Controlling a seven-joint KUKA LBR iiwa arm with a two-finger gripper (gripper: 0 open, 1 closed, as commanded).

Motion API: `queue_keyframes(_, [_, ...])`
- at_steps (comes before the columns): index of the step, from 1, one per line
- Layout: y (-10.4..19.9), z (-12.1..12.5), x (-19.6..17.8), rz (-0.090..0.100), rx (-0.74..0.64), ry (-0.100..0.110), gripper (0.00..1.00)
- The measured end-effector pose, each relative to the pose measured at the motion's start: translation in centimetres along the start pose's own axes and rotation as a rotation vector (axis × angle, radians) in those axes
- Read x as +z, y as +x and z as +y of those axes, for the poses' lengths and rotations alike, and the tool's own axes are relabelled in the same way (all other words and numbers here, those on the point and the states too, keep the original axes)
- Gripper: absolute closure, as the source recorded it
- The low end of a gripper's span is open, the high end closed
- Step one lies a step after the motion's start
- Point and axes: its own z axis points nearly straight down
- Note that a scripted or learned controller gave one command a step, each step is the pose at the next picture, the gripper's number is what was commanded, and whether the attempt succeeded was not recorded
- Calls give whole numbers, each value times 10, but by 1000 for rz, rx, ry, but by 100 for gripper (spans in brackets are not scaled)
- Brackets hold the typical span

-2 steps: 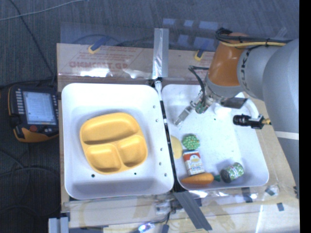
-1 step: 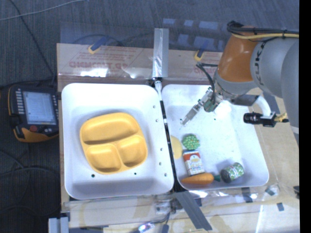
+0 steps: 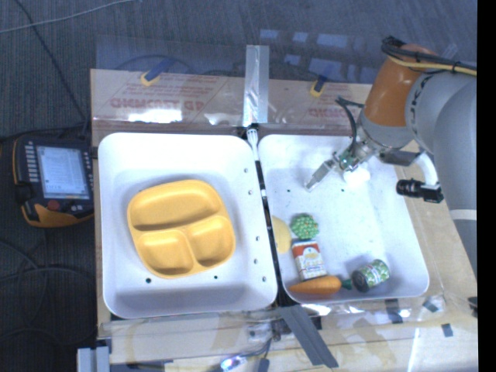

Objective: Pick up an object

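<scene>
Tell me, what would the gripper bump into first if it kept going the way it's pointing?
Probably the bare white floor of the right bin. The gripper points down and to the picture's left, and nothing lies just ahead. Past that comes the wall between the bins. Its height is hard to judge.

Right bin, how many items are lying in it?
5 in the right bin: yellow piece at its left wall, green ball, red carton, carrot, green can. More may be hidden.

Two bins, six things

Two white bins (image 3: 108, 231); one yellow divided tray (image 3: 181, 227); one carrot (image 3: 314, 287), one small carton (image 3: 309, 260), one green bumpy ball (image 3: 304, 225), one green can (image 3: 370, 275), one pale yellow piece (image 3: 280, 233).
</scene>
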Motion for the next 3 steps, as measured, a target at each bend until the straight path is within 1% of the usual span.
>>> queue_keyframes(1, [-2, 3, -13, -13, -3, -7, 100])
queue_keyframes(2, [6, 9, -207, -7, -75, -5, 100])
queue_keyframes(3, [113, 39, -152, -3, -106, -3, 100])
